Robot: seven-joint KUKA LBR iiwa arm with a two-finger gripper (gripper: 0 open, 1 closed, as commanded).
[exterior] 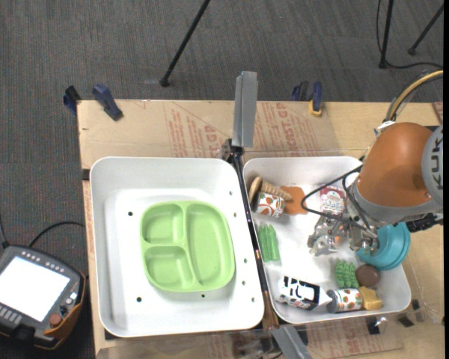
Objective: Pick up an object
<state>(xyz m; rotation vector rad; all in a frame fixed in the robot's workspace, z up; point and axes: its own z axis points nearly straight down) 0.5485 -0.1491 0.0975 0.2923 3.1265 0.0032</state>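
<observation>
— Over the right bin (284, 316), the gripper (335, 235) hangs low near the middle.
— Open or closed?
— Can't tell, too cluttered. Nothing visibly held.
— Objects?
— Green pod (269, 242), black-and-white can (299, 292), teal bowl (389, 249) in that bin; green divided plate (187, 246) in the left bin (108, 193).

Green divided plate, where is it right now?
The green divided plate lies in the middle of the left bin in the camera view, across the divider from the right bin holding the toys.
</observation>
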